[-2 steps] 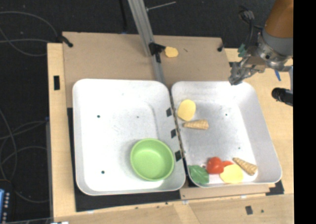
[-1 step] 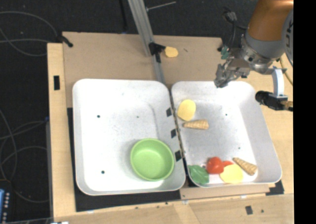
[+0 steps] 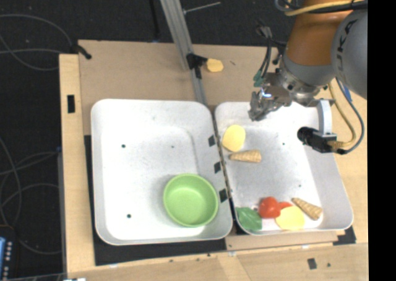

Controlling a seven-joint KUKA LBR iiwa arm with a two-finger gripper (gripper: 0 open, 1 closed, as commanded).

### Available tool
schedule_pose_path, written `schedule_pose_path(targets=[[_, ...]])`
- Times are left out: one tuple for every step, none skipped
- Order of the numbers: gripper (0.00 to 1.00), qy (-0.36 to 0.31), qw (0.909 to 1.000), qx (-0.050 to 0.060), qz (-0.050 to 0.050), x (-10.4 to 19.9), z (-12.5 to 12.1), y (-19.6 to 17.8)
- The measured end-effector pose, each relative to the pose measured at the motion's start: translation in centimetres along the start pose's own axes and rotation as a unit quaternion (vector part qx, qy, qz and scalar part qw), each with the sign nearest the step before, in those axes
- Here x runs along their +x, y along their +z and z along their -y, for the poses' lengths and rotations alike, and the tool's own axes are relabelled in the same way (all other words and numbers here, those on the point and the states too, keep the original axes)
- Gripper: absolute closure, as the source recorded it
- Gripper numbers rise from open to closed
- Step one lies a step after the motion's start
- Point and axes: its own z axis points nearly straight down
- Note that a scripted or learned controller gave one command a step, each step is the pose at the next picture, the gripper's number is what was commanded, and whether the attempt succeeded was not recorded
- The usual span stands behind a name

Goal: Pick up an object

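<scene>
White plastic bins sit side by side on the bench; the left bin (image 3: 111, 150) holds a green bowl (image 3: 190, 199) at its lower right, and the right bin (image 3: 322, 181) holds the loose items. The gripper (image 3: 261, 108) hangs over the upper left corner of the right bin, nothing visibly between its tips; whether the claw is spread or pressed together cannot be told at this angle. Nearest candidate is the pale yellow round piece (image 3: 234, 137), just below and left of the gripper, close against the dividing wall, with a tan cone (image 3: 247, 157) lying just below it. Further items cluster at the lower edge of the right bin: a green piece (image 3: 249, 218), a red piece (image 3: 268, 207), a yellow piece (image 3: 291, 218) and a second cone (image 3: 307, 208). A small yellow object (image 3: 215, 65) lies outside the bins, top centre of the bench. Recommendation: centre over the yellow round piece, align the claw parallel to the wall so neither side fouls the bin rim, descend straight, and close only once seated around it. Risk: the rounded shape may squirt out toward the cone.
</scene>
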Motion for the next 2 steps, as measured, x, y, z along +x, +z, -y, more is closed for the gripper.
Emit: schedule_pose_path(targets=[[1.00, -0.001, 1.0000, -0.001, -0.001, 5.4, 0.1, 0.2], [1.00, -0.001, 1.0000, 0.000, -0.001, 10.5, 1.2, -0.1]])
